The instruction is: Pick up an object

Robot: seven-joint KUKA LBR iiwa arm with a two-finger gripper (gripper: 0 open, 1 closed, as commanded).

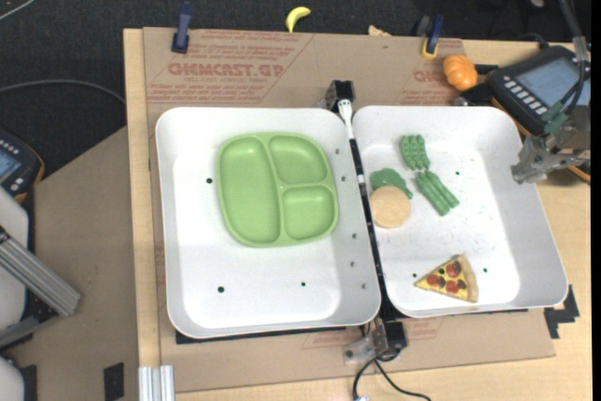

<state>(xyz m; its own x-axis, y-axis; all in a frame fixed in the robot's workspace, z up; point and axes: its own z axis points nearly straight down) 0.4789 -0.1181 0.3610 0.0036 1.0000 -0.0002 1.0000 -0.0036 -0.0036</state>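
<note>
The right bin (498,146) holds several toy foods. A pizza slice (449,279) lies near its front edge. A beige round biscuit (391,208) sits by the left wall, with a green leafy piece (390,179) touching its top. Two green stalk-like pieces (413,151) (438,192) lie end to end in the middle. My gripper (531,162) hangs low over the bin's right rim, apart from all the foods. Nothing shows in it.
The left bin (188,230) carries a green divided plate (278,189). Behind the bins on the cardboard lie an orange (459,71), a small banana (298,17) and two blue clamps (181,30) (432,35). A black control pendant (537,87) rests at the back right.
</note>
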